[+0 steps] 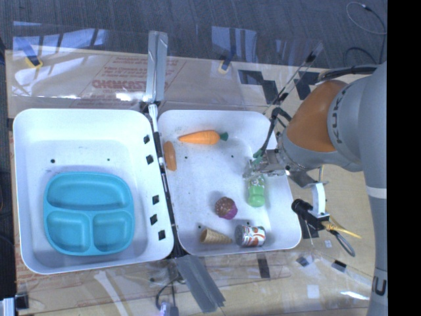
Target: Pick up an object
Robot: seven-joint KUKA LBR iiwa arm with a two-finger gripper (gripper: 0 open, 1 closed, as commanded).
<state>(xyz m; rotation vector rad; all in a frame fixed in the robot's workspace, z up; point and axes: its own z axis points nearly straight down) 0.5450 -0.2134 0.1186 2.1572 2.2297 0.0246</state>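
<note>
Step in hand: judged as closing in on the green bottle (256, 193); nothing lifted yet.
How to do it well: come straight down over the bottle's middle, bracket its narrow width, and clear the bin wall at 3 o'clock before lifting. Smooth round sides may slip, so a centred, square grip looks wise.
Hand: the hand (265, 168) sits low over the right bin (197, 120), just above the bottle's top end. Cannot tell its state; the grasping end is too small and cluttered to read, and no object is seen gripped.
Target look: small, translucent green, pale cap end toward 12 o'clock, lying roughly upright in view.
Target place: at 3 o'clock in the right bin, near the right wall.
Neighbours: purple ball (225, 207) near the bottle at 8 o'clock; can (250, 236) at 6 o'clock; cone (215, 236) beside the can at 9 o'clock. All apart from the bottle.
Farther off: carrot (199, 137) at 11 o'clock of the bin; small orange piece (170, 155) against the left wall.
Left bin: left bin (39, 127) holds a blue tray (89, 212).
</note>
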